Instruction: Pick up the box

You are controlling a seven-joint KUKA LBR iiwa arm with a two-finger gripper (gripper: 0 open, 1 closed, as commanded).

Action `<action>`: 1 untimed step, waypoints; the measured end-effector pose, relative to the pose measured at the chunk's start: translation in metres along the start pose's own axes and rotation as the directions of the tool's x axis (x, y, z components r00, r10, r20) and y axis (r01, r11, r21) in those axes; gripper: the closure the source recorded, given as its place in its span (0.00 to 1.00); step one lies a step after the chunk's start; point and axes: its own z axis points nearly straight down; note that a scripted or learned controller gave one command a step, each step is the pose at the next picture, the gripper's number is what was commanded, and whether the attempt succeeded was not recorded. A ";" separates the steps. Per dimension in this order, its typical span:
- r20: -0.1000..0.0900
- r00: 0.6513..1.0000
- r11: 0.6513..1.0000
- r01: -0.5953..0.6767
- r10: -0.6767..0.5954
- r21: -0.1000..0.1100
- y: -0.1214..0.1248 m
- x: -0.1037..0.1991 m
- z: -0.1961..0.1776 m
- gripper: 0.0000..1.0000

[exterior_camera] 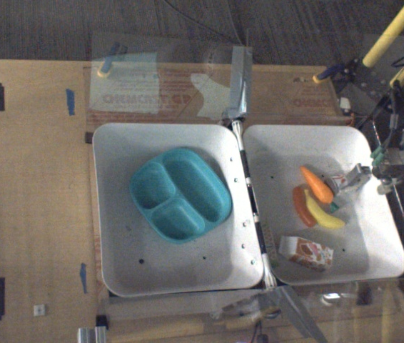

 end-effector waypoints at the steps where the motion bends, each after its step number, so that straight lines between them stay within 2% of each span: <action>1: 0.000 0.977 0.977 0.214 -0.214 -0.001 0.019 0.097 0.117 0.00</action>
